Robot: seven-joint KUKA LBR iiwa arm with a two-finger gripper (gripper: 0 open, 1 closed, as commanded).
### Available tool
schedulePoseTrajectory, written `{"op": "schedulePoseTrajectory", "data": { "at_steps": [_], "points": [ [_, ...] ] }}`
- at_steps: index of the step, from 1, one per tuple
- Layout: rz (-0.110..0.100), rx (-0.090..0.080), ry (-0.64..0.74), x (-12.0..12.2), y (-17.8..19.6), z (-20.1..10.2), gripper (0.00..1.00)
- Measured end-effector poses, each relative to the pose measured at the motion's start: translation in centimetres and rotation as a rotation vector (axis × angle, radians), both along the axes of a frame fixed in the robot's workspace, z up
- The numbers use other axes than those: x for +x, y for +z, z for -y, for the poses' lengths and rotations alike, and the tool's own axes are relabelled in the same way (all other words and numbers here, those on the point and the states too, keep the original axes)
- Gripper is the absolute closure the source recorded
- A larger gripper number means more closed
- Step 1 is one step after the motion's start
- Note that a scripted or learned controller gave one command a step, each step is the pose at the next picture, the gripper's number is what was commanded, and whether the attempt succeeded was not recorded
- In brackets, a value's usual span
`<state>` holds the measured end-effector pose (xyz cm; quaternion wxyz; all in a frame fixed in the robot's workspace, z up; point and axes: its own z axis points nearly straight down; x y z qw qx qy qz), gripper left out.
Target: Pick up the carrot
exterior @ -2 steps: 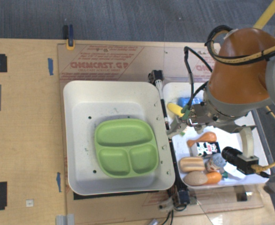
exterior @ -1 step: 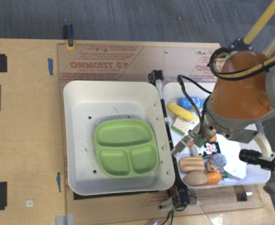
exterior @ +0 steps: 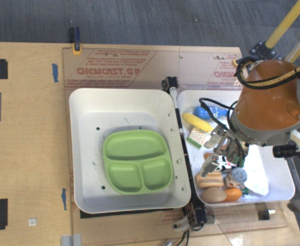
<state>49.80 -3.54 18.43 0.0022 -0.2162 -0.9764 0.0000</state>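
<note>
The carrot (exterior: 233,193) is a small orange piece with a green end toward its right. It lies flat in the right-hand bin (exterior: 280,186), close to that bin's near wall and roughly midway along it. To its left, touching or nearly touching, sits a brown rounded item (exterior: 213,195); just beyond it on the far side lies a grey-blue round object (exterior: 238,176). Its upper edge is partly overlapped by neighbouring items, so its full outline cannot be made out.

Green tray (exterior: 137,160) matt plastic (smooth); bins (exterior: 83,137) glossy white plastic.
</note>
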Motion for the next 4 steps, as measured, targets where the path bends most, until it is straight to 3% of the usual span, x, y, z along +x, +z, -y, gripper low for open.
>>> {"op": "schedulePoseTrajectory", "data": {
  "at_steps": [1,2,3,4],
  "points": [
    [0.004,0.001,0.184,-1.8,0.1,2.1,0.00],
    [0.028,-0.004,0.269,6.3,-7.8,5.7,0.00],
    [0.025,-0.006,0.149,7.1,-9.5,11.6,0.00],
    [0.028,-0.001,0.286,13.5,0.9,3.6,0.00]
  ]
}}
